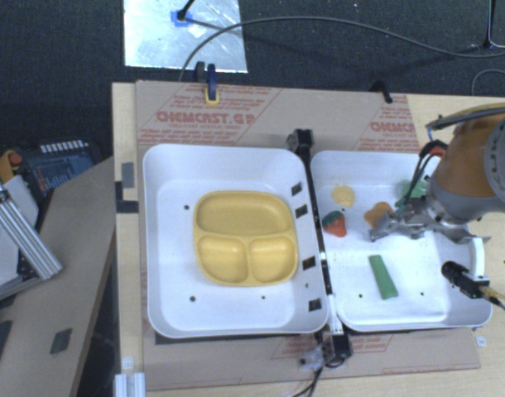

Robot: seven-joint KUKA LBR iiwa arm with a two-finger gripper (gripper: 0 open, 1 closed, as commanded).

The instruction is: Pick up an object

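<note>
The pincer (pixel 385 227) hangs low in the right bin (pixel 352 308), just beside an orange piece (pixel 377 214); whether it is wide or narrow I cannot tell, and nothing shows gripped in it. Taking that bin as the landmark: a red and green strawberry-like toy (pixel 335 222) lies near its left wall, a pale yellow disc (pixel 343 195) sits toward its far side, and a green bar (pixel 382 275) lies near its middle. Left of it, touching along the divider, the second bin (pixel 165 304) holds a yellow tray (pixel 242 236) with 3 compartments. Both rest on the bench (pixel 236 110).
</note>
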